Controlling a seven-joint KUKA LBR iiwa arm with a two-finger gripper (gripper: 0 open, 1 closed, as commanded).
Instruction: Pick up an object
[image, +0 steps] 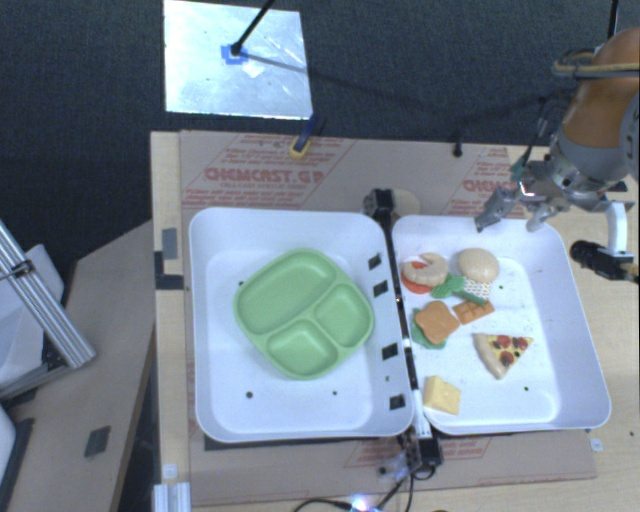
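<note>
The gripper (520, 208), fingers spread and holding nothing, hovers at the right bin's (575, 330) far rim; the bun (478, 265) lies at its 7 o'clock.

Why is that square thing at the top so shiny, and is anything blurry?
In the camera view, the silvery sheet reflects light, giving whitish glare; the gripper looks soft and slightly blurred; the green tray and pizza slice look clearer, under even light with faint shadows.

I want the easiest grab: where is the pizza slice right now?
The pizza slice lies in the right bin, toward its near right part, apart from the food cluster, with the cheese cube to its lower left.
</note>
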